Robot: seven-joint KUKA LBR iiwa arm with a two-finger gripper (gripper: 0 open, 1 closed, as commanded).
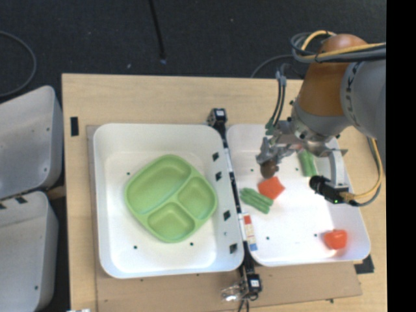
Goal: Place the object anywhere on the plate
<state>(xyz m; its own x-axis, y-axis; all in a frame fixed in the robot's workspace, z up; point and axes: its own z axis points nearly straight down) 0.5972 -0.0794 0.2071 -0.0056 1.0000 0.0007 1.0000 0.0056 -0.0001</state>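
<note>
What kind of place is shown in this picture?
Probably a robotics lab test bench: a grey arm with a gripper reaches into a white bin of small toy pieces, beside a green plate, with cables trailing on dark carpet.

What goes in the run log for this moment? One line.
end effector over right bin | orange block beside it | green plate in left bin

Bench top [162, 96] was light wood, sitting on a dark grey carpeted floor [130, 25]. Thin black cables [155, 25] trailed across the carpet behind the bench. Two pale grey panels [26, 142] stood beside the bench's left edge, one behind the other. Small black brackets [74, 126] were fixed on the wood. Lighting was even, with soft shadows.
</note>
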